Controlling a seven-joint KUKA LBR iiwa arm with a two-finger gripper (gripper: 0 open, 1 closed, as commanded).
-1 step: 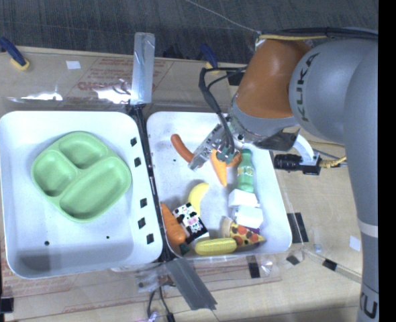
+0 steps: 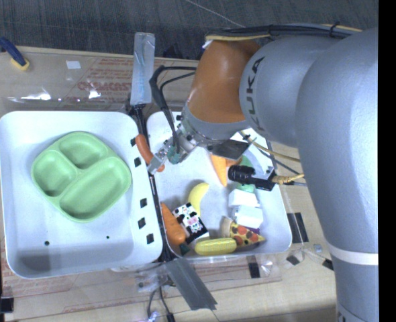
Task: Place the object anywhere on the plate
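Observation:
The green divided plate lies in the left white bin with nothing on it. My gripper hangs low over the upper left part of the right bin, just right of the wall between the bins, and the wrist hides most of it. Nothing can be made out in its grasp. Below it lie a small yellow banana, a cow-patterned block, an orange carrot and an orange wedge. A small orange-red piece sits at the dividing wall, left of the gripper.
More toys crowd the right bin's lower part: a yellow oblong piece, a pizza slice and white blocks. The big grey arm covers the bin's upper right. A grey bar stands behind the bins.

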